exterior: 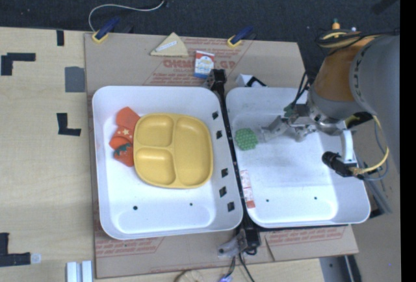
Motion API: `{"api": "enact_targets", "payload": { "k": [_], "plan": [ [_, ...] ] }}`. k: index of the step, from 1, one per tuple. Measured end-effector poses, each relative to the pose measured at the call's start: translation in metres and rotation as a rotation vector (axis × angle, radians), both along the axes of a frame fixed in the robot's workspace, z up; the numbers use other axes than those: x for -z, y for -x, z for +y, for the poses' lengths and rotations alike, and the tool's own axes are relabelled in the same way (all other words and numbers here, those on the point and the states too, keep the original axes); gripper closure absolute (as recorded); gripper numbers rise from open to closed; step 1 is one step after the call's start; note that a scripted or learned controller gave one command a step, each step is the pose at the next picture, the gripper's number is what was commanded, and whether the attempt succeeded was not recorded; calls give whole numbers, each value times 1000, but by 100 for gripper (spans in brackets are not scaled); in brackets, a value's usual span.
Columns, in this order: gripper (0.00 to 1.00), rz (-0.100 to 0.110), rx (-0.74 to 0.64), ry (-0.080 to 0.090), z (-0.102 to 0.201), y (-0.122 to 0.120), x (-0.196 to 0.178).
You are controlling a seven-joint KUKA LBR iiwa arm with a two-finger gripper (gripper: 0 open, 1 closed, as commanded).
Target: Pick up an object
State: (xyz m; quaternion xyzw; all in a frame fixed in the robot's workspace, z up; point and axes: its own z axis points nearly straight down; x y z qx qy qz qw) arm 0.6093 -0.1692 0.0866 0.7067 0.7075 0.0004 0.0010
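1. The arm (354, 79) reached in from the right and bent down over the right bin (292, 199), which put its gripper (263, 133) low above the bin's upper left part, beside the only loose thing lying there.
2. That thing was a small green ball (246, 139), sitting on the floor of the right bin close to its left wall, next to the divider (224, 138) between the two bins.
3. The gripper's tip lay just to the right of the ball, close enough that I could not say whether they touched.
4. The fingers were too small and too blurred against the white floor for me to tell whether they were apart or together, and nothing could be seen clamped between them.
5. The ball looked round, so it had no long axis and pointed no particular way; I judged a grasp from any side would suit it equally.
6. The gripper itself stretched roughly left to right, tip toward the ball, which suggested an approach from the side, not straight from above.
7. The left bin (156, 216) held a yellow divided plate (174, 149) with orange toy pieces (123, 134) tucked against its left edge, well apart from the gripper.
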Motion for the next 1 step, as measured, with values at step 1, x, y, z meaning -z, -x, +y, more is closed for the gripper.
{"api": "enact_targets", "payload": {
  "k": [1],
  "plan": [
    [0, 0, 0, -1, 74, 57, 0]
  ]
}}
